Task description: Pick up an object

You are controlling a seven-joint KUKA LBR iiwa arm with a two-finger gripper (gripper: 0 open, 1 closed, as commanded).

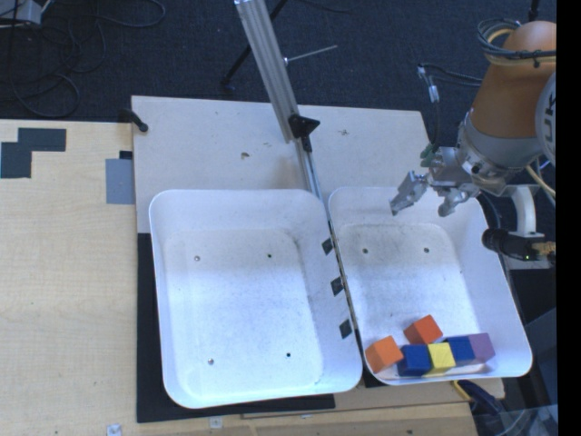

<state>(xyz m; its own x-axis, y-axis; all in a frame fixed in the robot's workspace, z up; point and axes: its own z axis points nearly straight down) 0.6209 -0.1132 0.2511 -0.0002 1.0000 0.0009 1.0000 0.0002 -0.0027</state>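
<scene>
Six colored blocks [434,348] cluster in the right bin's [490,271] near corner as the gripper [427,198] hovers above its far rim, fingers spread, holding nothing.

You had two white bins [238,209], both peppered with fine dark specks on their floors. In the right bin [472,271] sat an orange block [384,351], a red-orange block [422,330], two blue blocks [416,360], a yellow block [441,355] and a purple block [481,344]. The arm [516,89] was orange above a grey wrist, and the gripper [427,203] was silvery grey. The bench [64,271] was pale wood with dark grey-blue patches [32,148], the board [209,148] behind the bins off-white, the post [270,57] silver, the floor dark.
</scene>
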